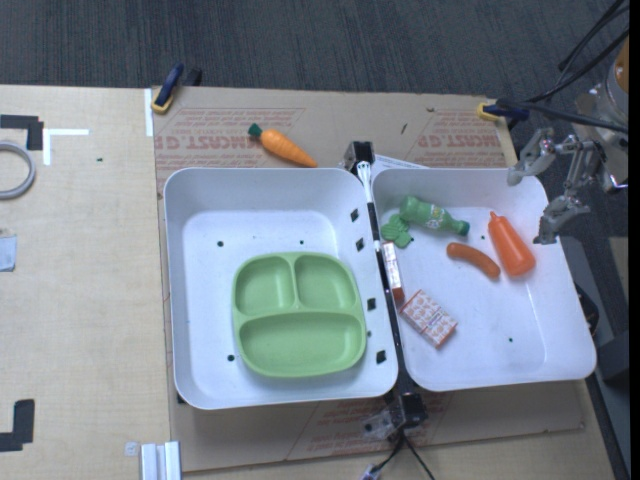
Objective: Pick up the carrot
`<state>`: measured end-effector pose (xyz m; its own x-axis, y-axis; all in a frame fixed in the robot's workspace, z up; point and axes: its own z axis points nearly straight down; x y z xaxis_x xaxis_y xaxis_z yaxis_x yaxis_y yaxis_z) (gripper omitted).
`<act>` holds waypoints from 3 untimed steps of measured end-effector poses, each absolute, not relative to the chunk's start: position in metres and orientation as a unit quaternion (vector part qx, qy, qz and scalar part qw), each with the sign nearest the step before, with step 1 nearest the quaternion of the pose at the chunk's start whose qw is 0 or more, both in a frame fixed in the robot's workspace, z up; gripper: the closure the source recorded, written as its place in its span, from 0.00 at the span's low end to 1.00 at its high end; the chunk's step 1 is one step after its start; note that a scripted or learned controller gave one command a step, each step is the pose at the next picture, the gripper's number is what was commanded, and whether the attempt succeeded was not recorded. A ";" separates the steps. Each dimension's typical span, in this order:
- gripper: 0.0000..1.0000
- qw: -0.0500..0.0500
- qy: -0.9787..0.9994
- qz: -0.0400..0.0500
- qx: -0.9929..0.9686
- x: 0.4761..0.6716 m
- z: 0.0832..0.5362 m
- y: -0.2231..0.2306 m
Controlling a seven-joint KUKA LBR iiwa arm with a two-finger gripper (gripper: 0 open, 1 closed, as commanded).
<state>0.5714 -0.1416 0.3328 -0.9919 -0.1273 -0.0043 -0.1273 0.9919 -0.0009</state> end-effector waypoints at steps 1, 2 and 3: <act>0.00 0.002 0.993 0.000 -0.119 0.569 0.281 -0.129; 0.00 0.003 0.976 0.000 -0.218 0.592 0.266 -0.146; 0.00 0.003 0.955 0.000 -0.298 0.626 0.275 -0.125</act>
